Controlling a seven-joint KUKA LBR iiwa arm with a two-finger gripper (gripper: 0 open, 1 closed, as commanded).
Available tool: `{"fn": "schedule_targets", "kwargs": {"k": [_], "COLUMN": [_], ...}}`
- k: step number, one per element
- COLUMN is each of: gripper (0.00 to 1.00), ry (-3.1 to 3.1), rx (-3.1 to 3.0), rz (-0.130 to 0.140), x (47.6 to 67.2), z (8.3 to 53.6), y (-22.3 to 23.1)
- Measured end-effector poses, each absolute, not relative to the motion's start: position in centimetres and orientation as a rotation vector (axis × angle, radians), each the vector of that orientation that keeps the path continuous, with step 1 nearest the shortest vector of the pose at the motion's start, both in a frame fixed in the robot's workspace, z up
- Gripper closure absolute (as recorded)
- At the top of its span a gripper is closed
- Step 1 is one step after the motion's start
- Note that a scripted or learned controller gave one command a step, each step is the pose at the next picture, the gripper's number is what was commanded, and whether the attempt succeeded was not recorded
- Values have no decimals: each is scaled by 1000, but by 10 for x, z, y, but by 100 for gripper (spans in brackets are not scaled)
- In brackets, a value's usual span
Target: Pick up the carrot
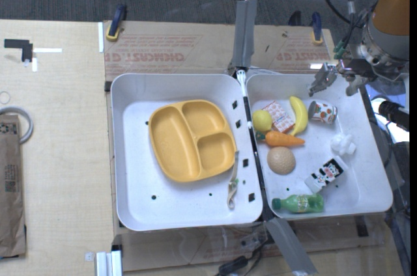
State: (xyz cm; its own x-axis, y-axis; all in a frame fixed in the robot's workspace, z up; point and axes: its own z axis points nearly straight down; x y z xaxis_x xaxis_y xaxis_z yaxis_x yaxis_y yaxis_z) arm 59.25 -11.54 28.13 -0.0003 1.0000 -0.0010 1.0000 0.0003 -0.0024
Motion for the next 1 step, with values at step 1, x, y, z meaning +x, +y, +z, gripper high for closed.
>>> {"fn": "schedule_targets", "kwargs": {"k": [1], "gripper": [0], "ry": [-2221], "rx": [-2220], "rz": [4], "x": [592], "z": [281], "y": [-115]}}
